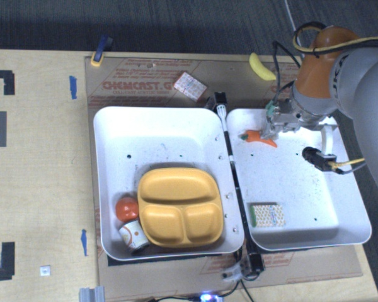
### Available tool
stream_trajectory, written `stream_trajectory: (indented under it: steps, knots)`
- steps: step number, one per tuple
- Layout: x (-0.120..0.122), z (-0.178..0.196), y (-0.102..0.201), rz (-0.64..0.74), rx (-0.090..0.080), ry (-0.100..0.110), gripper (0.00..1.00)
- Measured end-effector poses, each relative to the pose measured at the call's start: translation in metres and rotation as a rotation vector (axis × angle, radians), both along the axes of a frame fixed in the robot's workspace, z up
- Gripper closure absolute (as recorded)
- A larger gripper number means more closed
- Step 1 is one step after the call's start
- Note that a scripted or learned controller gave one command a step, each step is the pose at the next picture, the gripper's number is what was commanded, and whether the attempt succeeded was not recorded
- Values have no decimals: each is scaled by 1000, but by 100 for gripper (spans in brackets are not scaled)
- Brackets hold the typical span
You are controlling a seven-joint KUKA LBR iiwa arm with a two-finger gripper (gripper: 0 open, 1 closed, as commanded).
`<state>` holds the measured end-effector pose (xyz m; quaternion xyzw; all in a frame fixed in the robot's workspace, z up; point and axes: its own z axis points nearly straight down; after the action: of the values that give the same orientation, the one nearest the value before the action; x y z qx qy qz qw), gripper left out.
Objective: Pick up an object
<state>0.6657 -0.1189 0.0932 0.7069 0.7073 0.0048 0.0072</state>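
In the right bin point(340, 228), a small orange carrot-like toy point(263, 138) with a green tip lies near the far left corner. My gripper point(275, 121) hangs right above and just behind the toy, low over the bin floor, and its tip overlaps the toy's right end. Whether it touches the toy I cannot tell. A small speckled green-and-white pad point(267, 214) lies near the front of the same bin. The left bin point(113, 131) holds a large yellow divided tray point(179, 205), a red ball point(126, 207) and a small white-and-orange cylinder point(133, 234).
A yellow banana point(262, 67) and a patterned card point(189, 85) lie on the cardboard behind the bins. A black connector on a yellow cable point(320, 158) hangs over the right bin. The grey arm point(359, 80) covers the far right corner.
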Motion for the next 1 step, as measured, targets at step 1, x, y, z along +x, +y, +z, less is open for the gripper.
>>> stream_trajectory:
  steps: [1]
  knots:
    - [-2,-2,-1,0,-1,5,0]
